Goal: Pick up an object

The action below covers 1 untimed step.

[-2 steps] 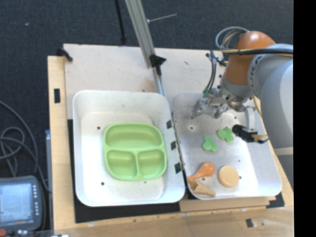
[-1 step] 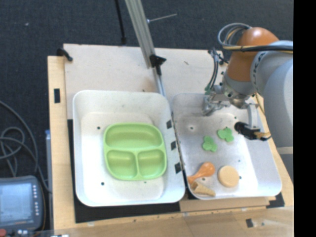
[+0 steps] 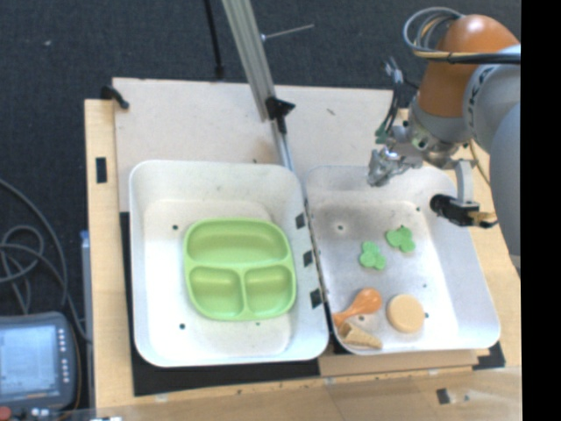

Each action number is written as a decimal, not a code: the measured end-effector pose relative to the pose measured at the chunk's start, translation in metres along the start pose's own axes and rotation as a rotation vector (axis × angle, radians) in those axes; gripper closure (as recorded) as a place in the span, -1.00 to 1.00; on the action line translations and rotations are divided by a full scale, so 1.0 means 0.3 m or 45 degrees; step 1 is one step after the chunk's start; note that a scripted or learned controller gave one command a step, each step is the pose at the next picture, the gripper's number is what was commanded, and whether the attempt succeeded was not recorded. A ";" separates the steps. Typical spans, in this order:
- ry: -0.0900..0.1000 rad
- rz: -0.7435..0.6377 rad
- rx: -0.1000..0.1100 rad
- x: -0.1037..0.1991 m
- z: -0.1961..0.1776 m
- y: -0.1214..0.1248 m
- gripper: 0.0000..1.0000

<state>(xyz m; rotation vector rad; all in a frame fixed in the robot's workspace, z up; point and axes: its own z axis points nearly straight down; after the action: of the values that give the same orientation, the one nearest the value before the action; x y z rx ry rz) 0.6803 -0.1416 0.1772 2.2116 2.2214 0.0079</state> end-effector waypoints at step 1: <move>0.000 -0.001 0.002 0.017 -0.162 -0.009 1.00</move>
<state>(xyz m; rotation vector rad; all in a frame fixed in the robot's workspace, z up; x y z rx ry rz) 0.6770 -0.1364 0.2257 2.2119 2.2232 0.0063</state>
